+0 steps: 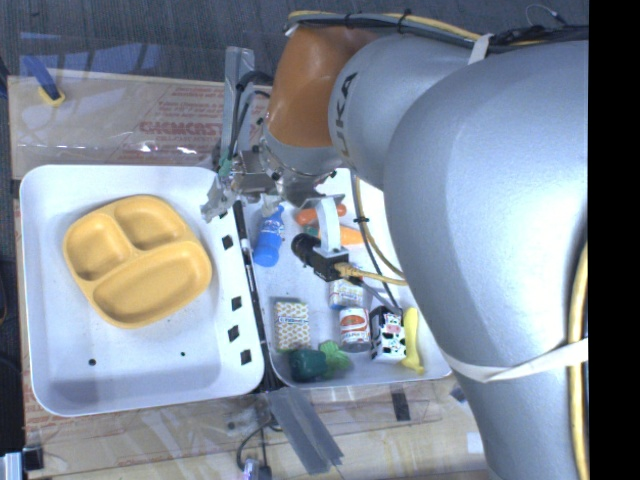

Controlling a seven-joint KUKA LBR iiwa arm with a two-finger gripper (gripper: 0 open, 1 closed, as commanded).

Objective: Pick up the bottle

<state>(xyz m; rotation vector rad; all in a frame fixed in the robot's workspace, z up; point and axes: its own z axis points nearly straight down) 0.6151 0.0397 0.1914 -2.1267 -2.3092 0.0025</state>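
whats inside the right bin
A blue bottle, a small patterned box, a green item, a can and a cow figure. The arm covers the bin's far right.

You have a blue bottle (268, 240) with a white cap, a yellow divided plate (137, 259) in a white bin (60, 388), a green toy (312, 363), a black-and-white cow (389, 335), and a grey arm (480, 198) banded orange.

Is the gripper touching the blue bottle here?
Cannot tell. In the camera view the gripper sits right above the bottle, but the wrist hides where they might meet.
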